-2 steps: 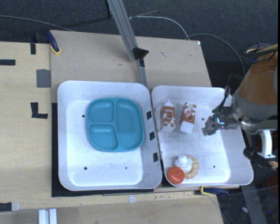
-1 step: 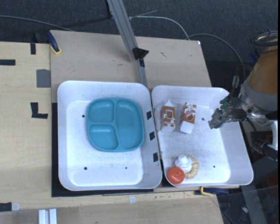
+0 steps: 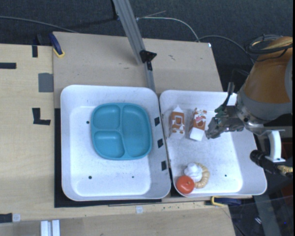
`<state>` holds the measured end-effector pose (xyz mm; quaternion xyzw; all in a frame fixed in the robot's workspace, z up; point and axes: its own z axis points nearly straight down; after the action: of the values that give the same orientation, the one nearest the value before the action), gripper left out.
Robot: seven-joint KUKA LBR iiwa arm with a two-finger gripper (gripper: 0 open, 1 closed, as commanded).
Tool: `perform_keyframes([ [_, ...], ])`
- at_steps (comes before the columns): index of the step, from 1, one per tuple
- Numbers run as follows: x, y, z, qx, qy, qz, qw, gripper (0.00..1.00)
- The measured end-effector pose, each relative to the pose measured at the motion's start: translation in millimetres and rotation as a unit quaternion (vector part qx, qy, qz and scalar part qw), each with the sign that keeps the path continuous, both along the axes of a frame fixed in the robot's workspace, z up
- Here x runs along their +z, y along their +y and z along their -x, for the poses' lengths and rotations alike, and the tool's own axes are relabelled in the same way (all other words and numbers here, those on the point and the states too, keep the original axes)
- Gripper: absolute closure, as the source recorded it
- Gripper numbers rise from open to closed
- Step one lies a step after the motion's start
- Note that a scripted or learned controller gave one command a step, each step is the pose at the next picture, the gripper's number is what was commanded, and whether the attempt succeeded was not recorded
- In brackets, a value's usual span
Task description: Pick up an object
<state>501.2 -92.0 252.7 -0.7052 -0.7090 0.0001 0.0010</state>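
A: Where is the target found?
B: A small carton (image 3: pixel 198 124) lies in the right bin (image 3: pixel 236 156), touching the pincer (image 3: pixel 214 130); its spread cannot be told.
A: Advice?
B: It should be centred before closing.

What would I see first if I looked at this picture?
Probably the big blue plate with three sections, lying in the left white bin. Next, the robot's gripper down in the right bin, beside two small brown-and-white cartons. Near that bin's front edge sits a small red, white and tan toy.
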Motion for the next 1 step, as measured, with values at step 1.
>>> perform_keyframes([
  [1,3.6,54.6,-6.5,0.001,0.0,-0.0004,1.0,1.0],
])
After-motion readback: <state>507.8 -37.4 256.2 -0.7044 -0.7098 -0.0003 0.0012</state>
